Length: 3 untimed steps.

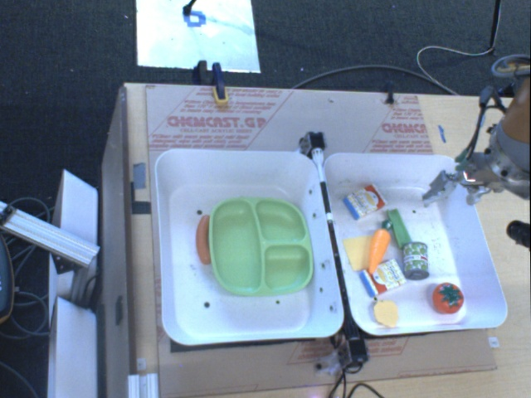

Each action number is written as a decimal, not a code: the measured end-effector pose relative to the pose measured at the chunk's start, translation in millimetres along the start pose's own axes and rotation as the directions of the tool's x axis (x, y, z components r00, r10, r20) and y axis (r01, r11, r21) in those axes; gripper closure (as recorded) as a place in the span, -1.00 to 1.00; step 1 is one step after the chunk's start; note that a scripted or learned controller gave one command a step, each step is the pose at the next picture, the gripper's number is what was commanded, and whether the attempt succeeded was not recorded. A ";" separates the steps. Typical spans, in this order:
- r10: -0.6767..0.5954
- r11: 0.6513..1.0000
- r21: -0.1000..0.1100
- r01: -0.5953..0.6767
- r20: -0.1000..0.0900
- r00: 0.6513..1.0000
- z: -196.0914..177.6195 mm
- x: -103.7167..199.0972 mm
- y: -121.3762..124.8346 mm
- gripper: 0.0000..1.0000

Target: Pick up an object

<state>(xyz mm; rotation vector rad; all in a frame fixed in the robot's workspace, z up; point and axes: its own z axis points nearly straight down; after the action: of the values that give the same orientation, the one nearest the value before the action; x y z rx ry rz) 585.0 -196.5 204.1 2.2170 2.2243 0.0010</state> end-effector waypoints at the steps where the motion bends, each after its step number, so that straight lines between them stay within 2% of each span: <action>1: -0.002 1.000 -0.009 0.002 0.001 1.000 112.3 43.9 73.5 -1.00; 2: -0.002 1.000 -0.013 0.002 0.001 1.000 113.8 96.3 87.9 -1.00; 3: -0.001 1.000 -0.013 0.001 0.004 1.000 113.8 98.5 87.6 -1.00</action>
<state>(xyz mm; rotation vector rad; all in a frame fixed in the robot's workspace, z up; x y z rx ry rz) 672.5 -97.7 90.3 2.2070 2.2172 0.0117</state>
